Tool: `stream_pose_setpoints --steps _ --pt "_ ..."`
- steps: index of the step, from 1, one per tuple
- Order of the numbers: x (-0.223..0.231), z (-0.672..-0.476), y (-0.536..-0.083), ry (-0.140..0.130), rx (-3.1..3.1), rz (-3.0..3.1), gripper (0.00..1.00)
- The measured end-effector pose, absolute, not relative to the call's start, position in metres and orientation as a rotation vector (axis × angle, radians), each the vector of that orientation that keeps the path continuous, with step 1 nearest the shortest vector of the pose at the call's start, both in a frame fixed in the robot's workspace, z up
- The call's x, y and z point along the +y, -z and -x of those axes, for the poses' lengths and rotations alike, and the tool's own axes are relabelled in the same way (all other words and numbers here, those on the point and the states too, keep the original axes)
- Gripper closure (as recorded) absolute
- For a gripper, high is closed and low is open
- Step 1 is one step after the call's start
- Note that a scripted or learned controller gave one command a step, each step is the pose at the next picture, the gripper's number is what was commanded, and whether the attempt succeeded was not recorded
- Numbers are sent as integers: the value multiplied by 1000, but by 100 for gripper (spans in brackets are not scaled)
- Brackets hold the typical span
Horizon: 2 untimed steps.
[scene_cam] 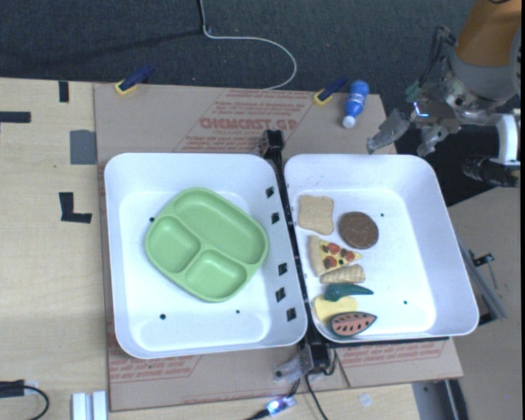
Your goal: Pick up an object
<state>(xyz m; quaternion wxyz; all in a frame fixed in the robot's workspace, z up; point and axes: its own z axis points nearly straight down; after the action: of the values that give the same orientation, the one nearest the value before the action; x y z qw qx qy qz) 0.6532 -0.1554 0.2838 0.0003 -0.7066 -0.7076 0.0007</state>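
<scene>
The right bin (pixel 420 191) holds several toy foods along its left side: a slice of toast (pixel 315 213), a round brown patty (pixel 358 230), a pizza slice (pixel 332 255), a pale cone-shaped piece (pixel 343 276), a yellow and teal piece (pixel 341 300) and a watermelon slice (pixel 353 324). My gripper (pixel 409 138) hangs over the far rim of this bin, up and to the right of the patty. Its fingers are spread open with nothing between them.
The left bin (pixel 127 191) carries a green divided plate (pixel 207 243). A blue and white bottle (pixel 356 101) lies on the cardboard behind the right bin, left of the gripper. A cable (pixel 245 38) loops across the dark backdrop.
</scene>
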Motion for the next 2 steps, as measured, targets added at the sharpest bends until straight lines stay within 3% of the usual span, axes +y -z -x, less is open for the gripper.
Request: stream_pose_setpoints --steps 1,2 --pt "-137 -600 -152 -15 -2212 2210 0" --pt "-106 -584 -85 0 -2226 2222 0"
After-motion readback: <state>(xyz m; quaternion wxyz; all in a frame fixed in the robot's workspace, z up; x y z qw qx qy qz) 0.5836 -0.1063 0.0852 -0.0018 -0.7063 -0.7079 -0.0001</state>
